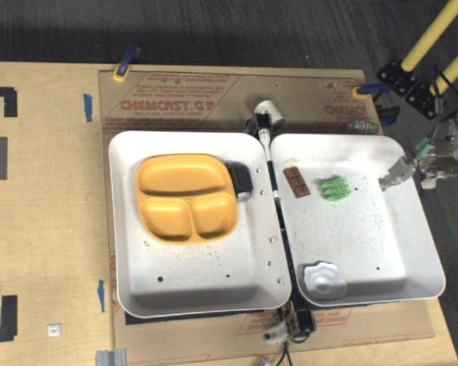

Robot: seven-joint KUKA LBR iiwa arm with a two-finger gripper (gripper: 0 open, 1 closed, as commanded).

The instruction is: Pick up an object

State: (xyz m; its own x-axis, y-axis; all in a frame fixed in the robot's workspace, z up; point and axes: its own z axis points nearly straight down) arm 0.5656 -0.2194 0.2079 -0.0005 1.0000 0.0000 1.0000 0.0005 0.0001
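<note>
The yellow divided tray [188, 206] is lying in the left bin [130, 280], a dark object [240, 181] touching its right edge. In the right bin [420, 269] the brown block [295, 181], green piece [336, 188] and, near, a clear lid [323, 279] are lying ungrasped. The gripper [403, 170] is hovering at the right rim, nothing seen in it, its opening impossible to judge; picking is not yet done.

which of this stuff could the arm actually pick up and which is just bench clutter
Candidates to pick:
yellow divided tray
black block
brown bar
green piece
clear lid

Just lying about:
blue clamp
blue tape marks
yellow pole
</note>
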